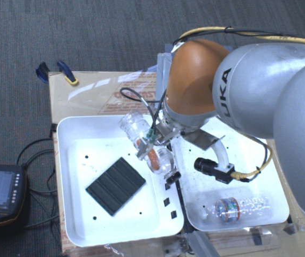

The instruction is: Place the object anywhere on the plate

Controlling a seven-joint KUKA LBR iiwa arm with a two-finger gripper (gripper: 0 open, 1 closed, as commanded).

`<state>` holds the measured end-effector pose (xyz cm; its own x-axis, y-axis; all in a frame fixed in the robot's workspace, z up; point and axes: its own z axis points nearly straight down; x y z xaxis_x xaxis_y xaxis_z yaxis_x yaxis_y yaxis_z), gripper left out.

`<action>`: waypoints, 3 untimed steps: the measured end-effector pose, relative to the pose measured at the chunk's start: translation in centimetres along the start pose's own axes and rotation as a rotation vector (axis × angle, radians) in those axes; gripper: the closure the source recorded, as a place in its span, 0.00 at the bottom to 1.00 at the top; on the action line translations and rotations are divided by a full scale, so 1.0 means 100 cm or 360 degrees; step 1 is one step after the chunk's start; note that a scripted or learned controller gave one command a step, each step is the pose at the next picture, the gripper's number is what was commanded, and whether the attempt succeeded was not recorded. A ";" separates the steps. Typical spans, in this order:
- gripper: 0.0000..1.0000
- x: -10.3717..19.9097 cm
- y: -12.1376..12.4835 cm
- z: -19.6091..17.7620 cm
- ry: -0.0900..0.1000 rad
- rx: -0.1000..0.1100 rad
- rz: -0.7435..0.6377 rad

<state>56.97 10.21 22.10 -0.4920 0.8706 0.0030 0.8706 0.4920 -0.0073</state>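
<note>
The arm (248, 84) reaches over the seam between the two bins, and its pincer (151, 143) hangs above the right side of the left bin (72, 143), close to the dividing wall. Something clear with an orange patch (155, 157) sits right at the pincer's tip, but glare and the wrist hide the contact, so I cannot tell whether the pincer is clenched on it or released. The plate (116, 185), a dark ribbed square, lies flat in the left bin, down and to the left of the pincer, near but apart from it. A clear bottle (235, 208) lies on its side in the right bin (275, 197), well apart from the plate. If the clear piece is the object, the step in hand is likely the carry to the plate. Doing it well means travelling low and level toward the plate's middle, and letting go only once the piece rests on the ribs, since a light clear thing could roll or bounce off an edge.
</note>
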 end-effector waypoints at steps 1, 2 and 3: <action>1.00 0.023 -0.031 -0.081 -0.0003 -0.0005 0.0055; 1.00 0.085 -0.034 -0.062 -0.0003 -0.0001 -0.0302; 1.00 0.125 -0.037 -0.003 -0.0003 -0.0001 -0.0606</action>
<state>47.60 19.28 22.46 -0.7803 0.6254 0.0038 0.6254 0.7803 -0.0054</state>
